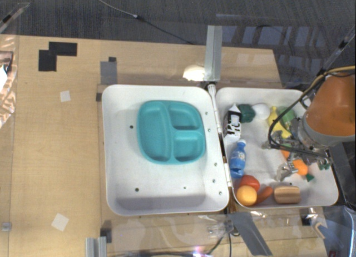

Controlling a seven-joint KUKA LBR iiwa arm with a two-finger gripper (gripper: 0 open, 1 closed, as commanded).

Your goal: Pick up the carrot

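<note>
The carrot [301, 166] is a small orange piece with a green end, lying in the right part of the right bin [261, 139]. Another orange patch shows just up-left of it under the wrist, and I cannot tell if that is the same piece. The arm comes in from the right, its orange band above the bin's right side. My gripper [289, 168] hangs low in the bin, right beside the carrot on its left and touching or nearly touching it. The wrist and cables hide part of the carrot.
In the right bin lie a blue bottle [237, 158], a black-and-white bottle [233, 123], a red tomato [251, 182], a yellow-orange fruit [246, 195], a brown bun [286, 194] and yellow and green toys [276, 119]. A teal divided plate [171, 132] sits in the left bin [119, 167].
</note>
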